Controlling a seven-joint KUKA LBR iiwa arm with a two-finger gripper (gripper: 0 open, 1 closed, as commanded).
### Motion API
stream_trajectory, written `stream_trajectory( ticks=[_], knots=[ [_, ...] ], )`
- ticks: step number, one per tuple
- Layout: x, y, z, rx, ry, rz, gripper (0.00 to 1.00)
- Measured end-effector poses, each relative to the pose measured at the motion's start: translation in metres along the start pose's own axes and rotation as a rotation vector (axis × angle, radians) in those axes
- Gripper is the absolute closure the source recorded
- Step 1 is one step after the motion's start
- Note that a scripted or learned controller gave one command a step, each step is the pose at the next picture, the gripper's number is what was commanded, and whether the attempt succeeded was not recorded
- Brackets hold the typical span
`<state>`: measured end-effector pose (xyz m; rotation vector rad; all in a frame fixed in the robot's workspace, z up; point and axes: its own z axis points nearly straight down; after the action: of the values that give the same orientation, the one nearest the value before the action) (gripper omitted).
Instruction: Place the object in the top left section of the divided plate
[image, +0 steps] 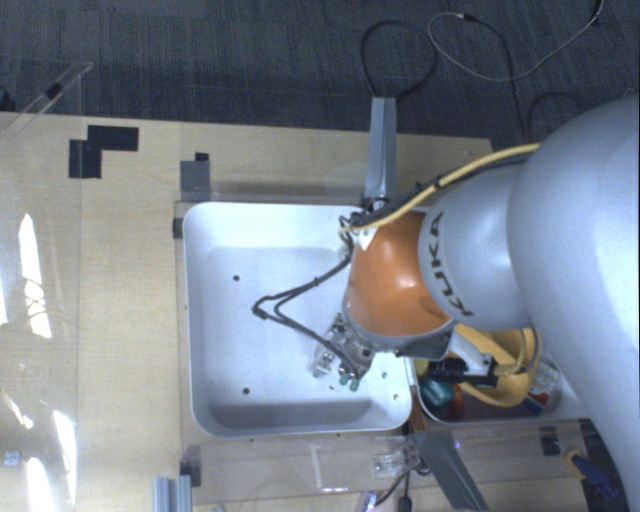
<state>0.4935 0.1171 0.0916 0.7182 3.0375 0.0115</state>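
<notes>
My gripper (337, 364) hangs low over the left white bin (215, 340), near its front right corner. It looks small and metallic with greenish tips, and I see nothing in it. The big grey arm with its orange band (395, 285) covers most of the right bin. Beneath the arm, a curved yellow rim (512, 372) peeks out, which may be the divided plate. Its sections are hidden. A red and dark object (450, 390) lies beside that rim.
A thin black cable (290, 298) loops from the wrist out over the left bin's floor. A clear bottle-like item (546, 380) lies at the right bin's edge. A grey upright post (382, 150) stands behind the bins.
</notes>
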Motion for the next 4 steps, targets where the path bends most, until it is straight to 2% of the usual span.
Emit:
stream_trajectory(
  ticks=[1,2,3,4],
  knots=[
    [-0.001,-0.002,0.0,-0.005,0.0,-0.057,1.0],
    [0.005,0.005,0.001,0.001,0.008,0.419,1.0],
    [0.016,0.048,0.001,0.003,0.005,0.797,1.0],
    [0.053,0.099,0.001,0.003,0.008,1.117,1.0]
  ],
)
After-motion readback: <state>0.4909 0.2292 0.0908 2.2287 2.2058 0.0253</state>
